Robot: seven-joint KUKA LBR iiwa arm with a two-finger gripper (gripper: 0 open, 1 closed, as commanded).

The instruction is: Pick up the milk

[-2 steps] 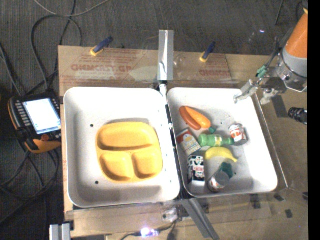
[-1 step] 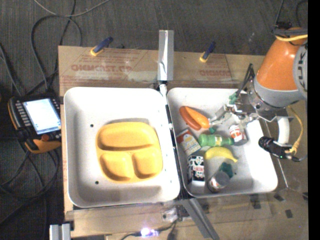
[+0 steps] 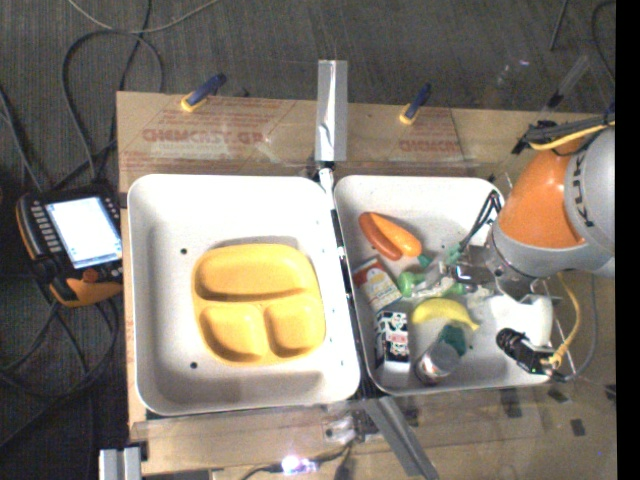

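The milk (image 3: 394, 340), a small carton with a cow pattern, lies left of the banana (image 3: 445, 313) against the right bin's (image 3: 352, 268) left wall; gripper (image 3: 458, 268) state cannot be told, so a clear vertical approach is advised.

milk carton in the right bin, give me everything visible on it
The milk is a small carton, apparently printed cardboard, with a black-and-white cow-like pattern and a red patch on its face. It lies in the right bin, against that bin's left wall near the front edge. A metal cup sits close on its right; contact is unclear. A small bottle with a red label lies just behind it. The gripper is farther back and right, not on the carton.
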